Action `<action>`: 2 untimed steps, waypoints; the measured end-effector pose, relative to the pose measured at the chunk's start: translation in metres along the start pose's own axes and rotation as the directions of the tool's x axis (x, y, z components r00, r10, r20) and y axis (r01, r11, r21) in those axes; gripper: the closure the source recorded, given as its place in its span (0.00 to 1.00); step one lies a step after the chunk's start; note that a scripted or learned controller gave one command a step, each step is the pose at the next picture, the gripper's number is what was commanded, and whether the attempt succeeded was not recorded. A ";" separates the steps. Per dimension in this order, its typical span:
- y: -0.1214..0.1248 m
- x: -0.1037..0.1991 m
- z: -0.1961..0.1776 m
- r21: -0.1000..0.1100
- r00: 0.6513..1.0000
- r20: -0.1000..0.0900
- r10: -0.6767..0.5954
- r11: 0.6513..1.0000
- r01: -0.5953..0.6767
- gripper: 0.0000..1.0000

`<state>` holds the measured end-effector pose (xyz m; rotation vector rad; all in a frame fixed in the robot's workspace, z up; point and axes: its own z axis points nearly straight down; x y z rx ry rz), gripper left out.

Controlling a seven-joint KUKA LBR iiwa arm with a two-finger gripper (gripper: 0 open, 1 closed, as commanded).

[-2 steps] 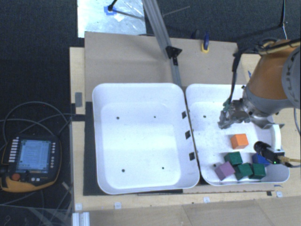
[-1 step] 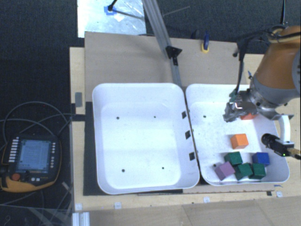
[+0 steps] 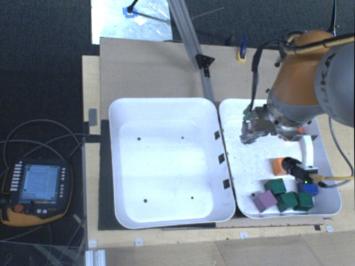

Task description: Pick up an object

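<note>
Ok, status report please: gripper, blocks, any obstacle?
Gripper above right bin, carrying nothing visible. Small coloured blocks clustered in near corner, untouched. No obstacle between.

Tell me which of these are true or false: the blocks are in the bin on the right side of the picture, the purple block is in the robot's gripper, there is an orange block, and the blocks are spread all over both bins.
1. The blocks sit in the right bin. True.
2. The purple block is in the gripper. False: it lies on the bin floor near the front edge, apart from the gripper.
3. There is an orange block. True.
4. The blocks are spread over both bins. False: green blocks, a blue block and the others cluster in the right bin's front corner.
</note>
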<state>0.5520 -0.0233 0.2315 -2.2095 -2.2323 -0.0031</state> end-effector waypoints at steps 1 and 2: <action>0.004 0.063 0.004 0.000 1.000 -0.001 -0.001 1.000 0.001 1.00; 0.010 0.108 0.009 -0.001 1.000 0.000 0.000 1.000 0.000 1.00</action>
